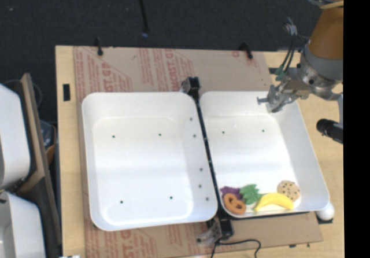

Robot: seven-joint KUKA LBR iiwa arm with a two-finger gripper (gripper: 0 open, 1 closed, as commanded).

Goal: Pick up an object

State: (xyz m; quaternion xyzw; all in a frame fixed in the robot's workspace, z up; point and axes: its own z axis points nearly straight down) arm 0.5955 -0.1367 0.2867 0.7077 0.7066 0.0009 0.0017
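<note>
The gripper point(277, 100) — open or closed cannot be told — should be moved down low over the banana point(273, 201) — well away — and squeezed gently.

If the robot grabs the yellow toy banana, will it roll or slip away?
The yellow toy banana probably won't roll, since it's curved and lies flat. It looks smooth, so it might slip. It sits tight between the green leafy toy and the round cookie, which may get nudged.

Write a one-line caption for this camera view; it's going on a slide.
Gripper above right bin's far edge; banana, cookie and pretzel cluster at its near edge.
</note>
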